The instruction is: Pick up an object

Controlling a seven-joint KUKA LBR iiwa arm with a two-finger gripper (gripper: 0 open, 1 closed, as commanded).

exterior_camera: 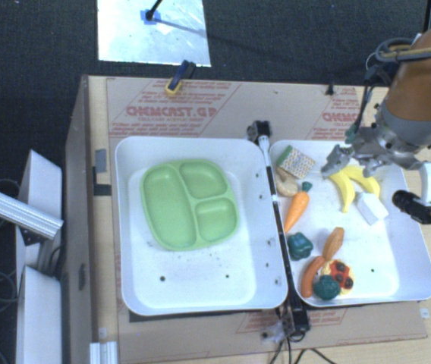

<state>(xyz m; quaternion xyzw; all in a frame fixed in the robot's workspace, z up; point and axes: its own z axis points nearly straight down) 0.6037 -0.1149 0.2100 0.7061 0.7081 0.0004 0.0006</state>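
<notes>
Arm: the grey KUKA arm with its orange band comes in from the right and hangs over the far part of the right bin [420, 279].
Gripper: the gripper [354, 162] sits low above the right bin's far half, its metal fingers [335, 160] pointing down and toward the left.
Finger state: the two fingers stand apart with a clear gap, and nothing lies between them.
Banana: the yellow banana [350, 185] lies just under and slightly nearer than the fingertips, close to them; contact cannot be judged.
White block: a small white block [369, 208] rests nearer than the fingers, touching or just beside the banana's lower end.
Checkered piece: a pale speckled piece [297, 161] lies to the left of the fingers, near the bin's far left corner.
Carrot: an orange carrot [297, 207] with a green top lies left of and nearer than the fingers, along the divider between the bins.
Dark green item: a dark green toy [300, 244] lies well nearer than the fingers, past the carrot's tip.
Front cluster: an orange piece [333, 243] and a plate of mixed toy food [328, 275] sit at the near edge, well apart from the fingers.
Left bin: the left bin [162, 279] holds a green divided tray [190, 204], far to the left of the fingers.
</notes>
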